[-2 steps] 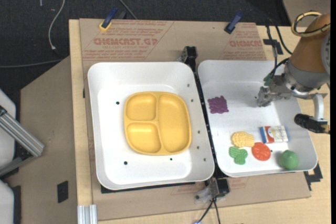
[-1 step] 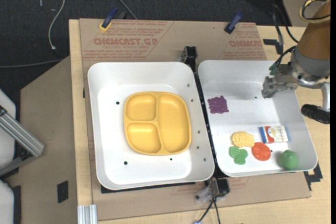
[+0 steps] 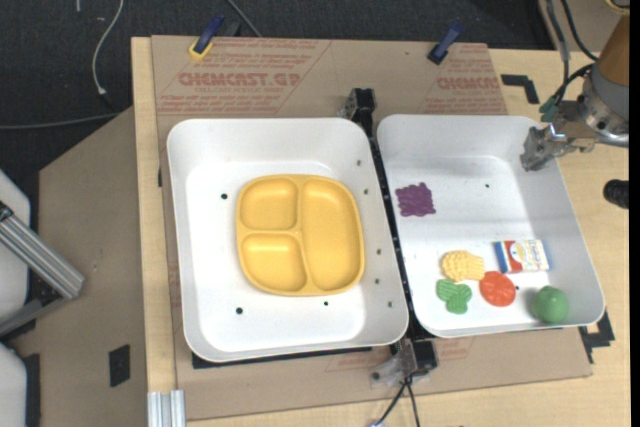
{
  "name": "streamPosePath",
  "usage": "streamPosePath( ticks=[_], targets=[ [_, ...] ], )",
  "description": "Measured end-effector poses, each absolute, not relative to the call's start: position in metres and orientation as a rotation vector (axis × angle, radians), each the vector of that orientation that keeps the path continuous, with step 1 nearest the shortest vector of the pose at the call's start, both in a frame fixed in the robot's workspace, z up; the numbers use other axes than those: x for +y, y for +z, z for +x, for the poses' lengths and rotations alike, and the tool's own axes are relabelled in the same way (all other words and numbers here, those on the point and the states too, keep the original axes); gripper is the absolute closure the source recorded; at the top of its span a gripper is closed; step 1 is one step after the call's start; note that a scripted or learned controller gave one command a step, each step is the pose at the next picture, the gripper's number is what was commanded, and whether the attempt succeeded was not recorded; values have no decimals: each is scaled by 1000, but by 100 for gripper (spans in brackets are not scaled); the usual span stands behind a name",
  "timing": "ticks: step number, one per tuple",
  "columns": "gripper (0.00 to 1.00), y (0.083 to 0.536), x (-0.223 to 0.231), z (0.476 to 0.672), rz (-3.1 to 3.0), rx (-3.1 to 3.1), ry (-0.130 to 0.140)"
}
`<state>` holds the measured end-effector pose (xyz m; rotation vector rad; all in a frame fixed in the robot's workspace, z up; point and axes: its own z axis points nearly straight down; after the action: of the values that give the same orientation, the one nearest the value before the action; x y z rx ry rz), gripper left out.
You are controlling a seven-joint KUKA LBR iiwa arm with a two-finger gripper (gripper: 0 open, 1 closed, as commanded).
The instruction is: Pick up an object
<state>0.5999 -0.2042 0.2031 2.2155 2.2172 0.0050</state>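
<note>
Lying closest to the lens, along the front edge of the right shallow white plastic bin (image 3: 560, 215), are a small round green ball (image 3: 548, 304), a red tomato-like toy (image 3: 497, 289), a green leafy toy (image 3: 453, 295), a yellow corn-shaped toy (image 3: 461, 264) and a small blue-and-white carton (image 3: 521, 256). A purple grape-cluster toy (image 3: 415, 200) is sitting apart, near that bin's left wall. The left white bin (image 3: 200, 165) is holding a yellow three-compartment plastic tray (image 3: 300, 235). The two-finger gripper (image 3: 541, 146) is hovering over the right bin's back right corner, grasping nothing; whether it is spread or clenched I cannot tell. Risk, as I judge it: the front toys are crowding together, so a descent could be nudging neighbours or closing on none.
</note>
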Motion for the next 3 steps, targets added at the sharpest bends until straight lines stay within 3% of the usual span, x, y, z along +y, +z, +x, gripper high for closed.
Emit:
streamPosePath(
  ticks=[1, 3],
  targets=[
    [100, 215, -204, 601, 2218, 2220, 3],
    [100, 237, -94, 618, 2213, 2228, 6]
  ],
)
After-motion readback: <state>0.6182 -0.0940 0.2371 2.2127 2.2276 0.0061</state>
